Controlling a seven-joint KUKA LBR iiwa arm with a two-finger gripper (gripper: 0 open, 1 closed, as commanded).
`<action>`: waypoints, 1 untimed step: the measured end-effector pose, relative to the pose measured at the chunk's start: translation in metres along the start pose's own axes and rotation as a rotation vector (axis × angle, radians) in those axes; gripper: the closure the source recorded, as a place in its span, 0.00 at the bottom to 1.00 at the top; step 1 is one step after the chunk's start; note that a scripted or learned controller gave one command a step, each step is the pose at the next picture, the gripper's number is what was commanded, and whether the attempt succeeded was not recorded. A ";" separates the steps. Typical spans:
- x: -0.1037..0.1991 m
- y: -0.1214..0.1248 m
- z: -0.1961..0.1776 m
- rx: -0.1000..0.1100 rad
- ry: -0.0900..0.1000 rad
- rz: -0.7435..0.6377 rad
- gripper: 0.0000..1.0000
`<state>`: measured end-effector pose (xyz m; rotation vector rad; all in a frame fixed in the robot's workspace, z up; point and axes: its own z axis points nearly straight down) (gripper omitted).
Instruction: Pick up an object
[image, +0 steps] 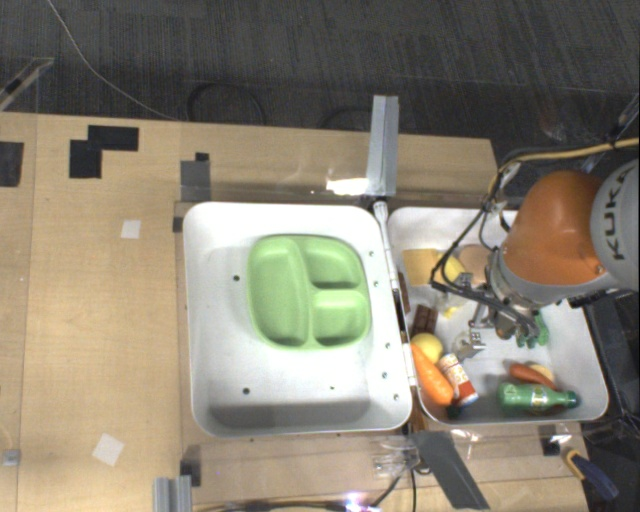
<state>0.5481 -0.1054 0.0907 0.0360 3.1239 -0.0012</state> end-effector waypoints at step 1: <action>-0.090 -0.056 0.003 -0.004 0.028 0.206 0.00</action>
